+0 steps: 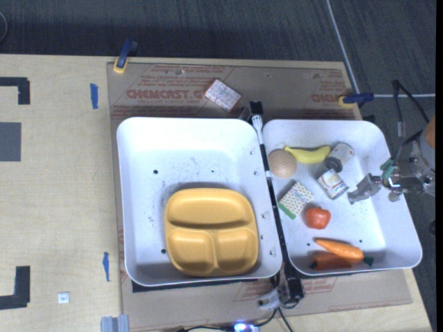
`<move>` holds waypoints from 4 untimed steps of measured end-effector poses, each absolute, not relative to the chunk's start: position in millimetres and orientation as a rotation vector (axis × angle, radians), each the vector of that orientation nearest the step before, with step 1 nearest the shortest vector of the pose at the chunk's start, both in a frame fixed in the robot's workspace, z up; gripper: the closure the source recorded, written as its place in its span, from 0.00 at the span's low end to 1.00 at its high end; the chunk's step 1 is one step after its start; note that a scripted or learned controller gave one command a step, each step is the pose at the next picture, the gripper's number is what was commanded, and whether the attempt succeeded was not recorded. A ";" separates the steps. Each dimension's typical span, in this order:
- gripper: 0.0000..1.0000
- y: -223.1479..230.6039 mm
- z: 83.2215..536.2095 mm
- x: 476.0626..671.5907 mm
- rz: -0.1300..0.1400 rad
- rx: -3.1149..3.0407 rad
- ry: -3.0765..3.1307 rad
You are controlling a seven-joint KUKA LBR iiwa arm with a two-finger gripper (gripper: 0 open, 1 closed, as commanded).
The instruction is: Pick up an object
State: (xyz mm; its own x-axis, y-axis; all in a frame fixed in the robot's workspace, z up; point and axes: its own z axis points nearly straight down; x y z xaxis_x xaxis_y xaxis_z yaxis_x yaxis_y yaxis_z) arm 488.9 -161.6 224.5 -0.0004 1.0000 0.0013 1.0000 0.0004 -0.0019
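Note:
The right bin [398, 216] holds a yellow banana [309, 154], a tan ball [282, 162], a small white bottle [333, 182] lying with a dark cap [336, 161] at its far end, a patterned packet [295, 199], a red tomato [318, 217] and an orange carrot [339, 249]. My gripper [378, 187] hangs over the right side of this bin, to the right of the bottle. It is open, with nothing between its fingers. The nearest finger [360, 190] is apart from the bottle.
The left bin [138, 185] carries a yellow compartment tray [211, 230] in its near half. A small patterned card [222, 94] lies on the cardboard behind the bins. Clamps [124, 54] hold the cardboard's back corners.

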 end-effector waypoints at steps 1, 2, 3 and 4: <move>0.00 -110.2 109.6 478.9 0.000 -2.220 -2.220; 0.00 -95.9 86.2 479.6 -0.001 -2.222 -2.221; 1.00 -95.2 96.2 480.8 -0.006 -2.224 -2.222; 1.00 -0.4 184.9 507.1 -0.002 -2.220 -2.223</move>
State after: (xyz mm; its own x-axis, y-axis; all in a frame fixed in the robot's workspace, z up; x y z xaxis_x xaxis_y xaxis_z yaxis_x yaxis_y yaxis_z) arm 507.1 -0.4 184.9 -0.0014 1.0000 0.0010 1.0000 0.0014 0.0010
